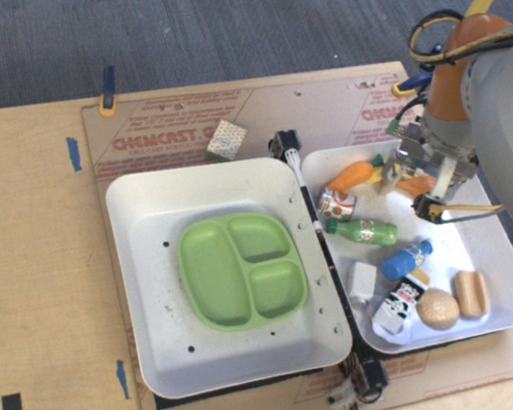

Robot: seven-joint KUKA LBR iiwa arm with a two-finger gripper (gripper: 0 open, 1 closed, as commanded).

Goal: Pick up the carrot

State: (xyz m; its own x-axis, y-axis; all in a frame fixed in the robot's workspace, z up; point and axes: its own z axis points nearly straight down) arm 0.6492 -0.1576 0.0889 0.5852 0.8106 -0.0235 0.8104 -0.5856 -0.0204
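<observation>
A: Where is the carrot (pixel 351 176)?

B: In the right bin (pixel 508 240), near its far left corner. It is orange with a green tip at its right end, lying tilted.

A: What sits around it?

B: A red-and-white can (pixel 337 204) just below it and a green bottle (pixel 364 230) below that. Another orange item (pixel 413 184) lies to its right, partly under the arm. Nearer the front are a blue bottle (pixel 403 262), a bread roll (pixel 438 309) and a hot dog (pixel 471 293). The left bin (pixel 142 263) holds a green divided plate (pixel 242 269).

A: And the claw (pixel 423 176)?

B: It hangs over the right bin's far side, right of the carrot. I cannot tell its state.
</observation>
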